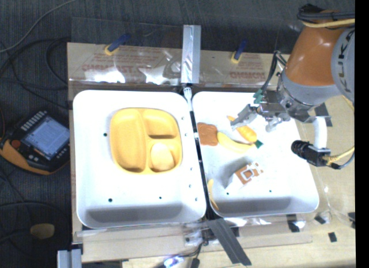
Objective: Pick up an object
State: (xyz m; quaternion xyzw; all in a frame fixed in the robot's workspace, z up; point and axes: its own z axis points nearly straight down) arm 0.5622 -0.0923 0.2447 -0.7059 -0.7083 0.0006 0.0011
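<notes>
The pick is not yet made: the hand (258,117) hangs with its two fingers spread wide and nothing between them, just above the yellow banana-shaped plastic toy (236,141) lying in the shallow white right-hand bin (300,200), ungrasped.

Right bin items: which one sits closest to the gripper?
The yellow piece, directly below the gripper. The brown piece lies further left by the divider; the white-and-orange block sits nearer the front wall.
</notes>
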